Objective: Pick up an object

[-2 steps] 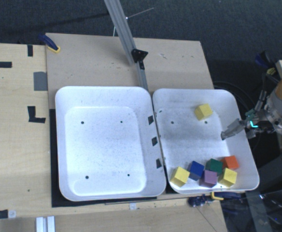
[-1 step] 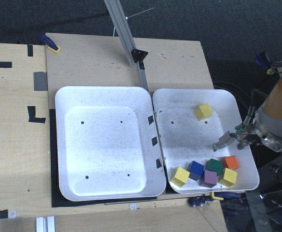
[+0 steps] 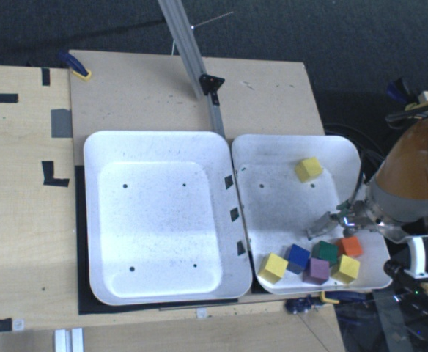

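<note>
The right bin (image 3: 272, 160) holds several small cubes. A yellow cube (image 3: 308, 169) lies alone near its far side. Clustered at the near right are a yellow cube (image 3: 274, 267), a blue cube (image 3: 297, 257), a green cube (image 3: 325, 253), a purple cube (image 3: 319, 270), an orange cube (image 3: 352, 246) and another yellow cube (image 3: 348, 268). My gripper (image 3: 333, 224) reaches in from the right and hangs low just above the green and orange cubes. Nothing shows between its fingers.
The left bin (image 3: 155, 218) sits beside the right one, their rims touching at the middle. A grey metal pole (image 3: 187, 39) slants over the bench behind the bins. The arm's orange band (image 3: 412, 167) is at the right edge.
</note>
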Robot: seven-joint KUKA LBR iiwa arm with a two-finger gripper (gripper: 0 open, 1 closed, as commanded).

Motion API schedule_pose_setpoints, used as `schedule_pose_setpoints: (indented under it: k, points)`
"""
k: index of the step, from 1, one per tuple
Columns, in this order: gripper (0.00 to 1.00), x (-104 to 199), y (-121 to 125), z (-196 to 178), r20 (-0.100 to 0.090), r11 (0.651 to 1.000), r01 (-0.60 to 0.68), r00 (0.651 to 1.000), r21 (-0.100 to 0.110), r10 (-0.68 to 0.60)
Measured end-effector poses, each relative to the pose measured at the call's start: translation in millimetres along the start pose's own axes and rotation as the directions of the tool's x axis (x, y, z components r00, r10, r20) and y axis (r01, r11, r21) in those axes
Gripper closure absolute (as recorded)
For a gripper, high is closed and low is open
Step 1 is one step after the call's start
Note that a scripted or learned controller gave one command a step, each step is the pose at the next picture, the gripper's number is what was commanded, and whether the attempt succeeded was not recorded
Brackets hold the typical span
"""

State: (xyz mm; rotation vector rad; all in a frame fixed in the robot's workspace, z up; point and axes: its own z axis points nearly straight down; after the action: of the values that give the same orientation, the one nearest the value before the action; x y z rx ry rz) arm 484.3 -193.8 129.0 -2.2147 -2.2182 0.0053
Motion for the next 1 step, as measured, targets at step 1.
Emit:
schedule_pose_setpoints:
  k: [1]
  points:
    - [0.0,0.8,0.4,38.8,0.003,1.0,0.0,1.0,-0.006,0.0]
